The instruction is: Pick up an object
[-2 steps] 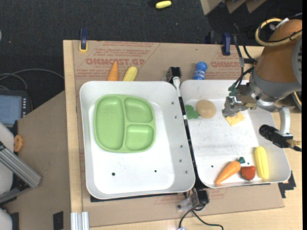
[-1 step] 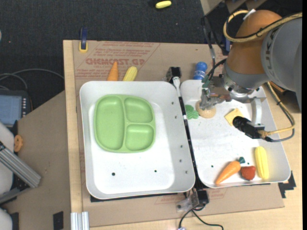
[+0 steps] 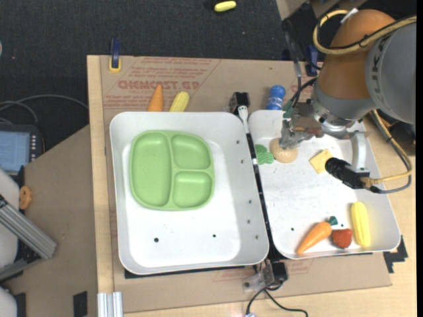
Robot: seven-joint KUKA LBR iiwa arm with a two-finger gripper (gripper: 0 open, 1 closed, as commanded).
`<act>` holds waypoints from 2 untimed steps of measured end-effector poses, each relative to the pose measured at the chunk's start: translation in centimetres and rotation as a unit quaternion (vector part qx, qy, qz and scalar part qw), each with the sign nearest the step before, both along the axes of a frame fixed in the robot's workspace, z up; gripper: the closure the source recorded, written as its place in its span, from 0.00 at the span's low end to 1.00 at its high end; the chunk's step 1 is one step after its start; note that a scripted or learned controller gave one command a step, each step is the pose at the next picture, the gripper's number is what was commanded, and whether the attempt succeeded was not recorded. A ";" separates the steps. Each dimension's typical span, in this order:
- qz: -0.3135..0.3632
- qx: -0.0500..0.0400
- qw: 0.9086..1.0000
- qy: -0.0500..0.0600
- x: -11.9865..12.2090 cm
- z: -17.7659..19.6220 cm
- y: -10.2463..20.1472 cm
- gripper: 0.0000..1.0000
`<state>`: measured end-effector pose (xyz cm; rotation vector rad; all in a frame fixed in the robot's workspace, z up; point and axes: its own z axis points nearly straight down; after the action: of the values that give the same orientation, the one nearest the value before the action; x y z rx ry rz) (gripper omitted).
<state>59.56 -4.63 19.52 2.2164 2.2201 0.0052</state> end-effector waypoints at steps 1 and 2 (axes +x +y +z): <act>-0.003 -0.002 1.000 0.001 6.8 -7.1 -8.5 1.00; -0.002 -0.001 1.000 0.000 7.1 -4.7 -12.1 1.00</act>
<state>66.71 -16.69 14.81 2.2197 2.2138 0.0020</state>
